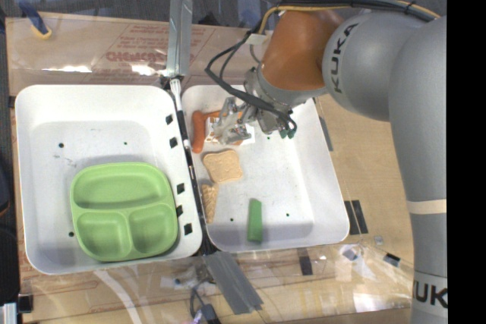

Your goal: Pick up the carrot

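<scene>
The carrot is a short orange stick lying against the left wall of the right bin, near its back. My gripper hangs low over the back of that bin, just to the right of the carrot and very close to it. From this angle the gripper's metal parts blur together above the bin floor. The carrot lies on the floor beside the gripper.
In the right bin a slice of toast lies just in front of the gripper, a waffle piece leans at the left wall, and a green pickle lies near the front. The left bin holds a green divided plate.
</scene>
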Controlling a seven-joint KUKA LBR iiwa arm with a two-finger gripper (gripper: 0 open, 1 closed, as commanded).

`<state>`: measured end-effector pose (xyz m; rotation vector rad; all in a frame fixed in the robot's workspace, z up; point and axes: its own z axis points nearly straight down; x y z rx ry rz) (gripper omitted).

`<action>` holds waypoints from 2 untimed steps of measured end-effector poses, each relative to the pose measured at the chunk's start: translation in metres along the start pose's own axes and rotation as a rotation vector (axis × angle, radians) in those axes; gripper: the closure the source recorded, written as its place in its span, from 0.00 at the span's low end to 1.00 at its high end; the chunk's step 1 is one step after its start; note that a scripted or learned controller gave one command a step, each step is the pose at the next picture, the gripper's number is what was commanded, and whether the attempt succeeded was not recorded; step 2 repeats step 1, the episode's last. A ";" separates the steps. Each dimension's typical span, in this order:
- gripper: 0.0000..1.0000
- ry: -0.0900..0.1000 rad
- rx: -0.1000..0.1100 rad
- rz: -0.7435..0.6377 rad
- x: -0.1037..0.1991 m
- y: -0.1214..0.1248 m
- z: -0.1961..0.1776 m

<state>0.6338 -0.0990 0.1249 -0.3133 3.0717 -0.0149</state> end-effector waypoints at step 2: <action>1.00 0.048 -0.004 0.371 -0.034 0.023 -0.069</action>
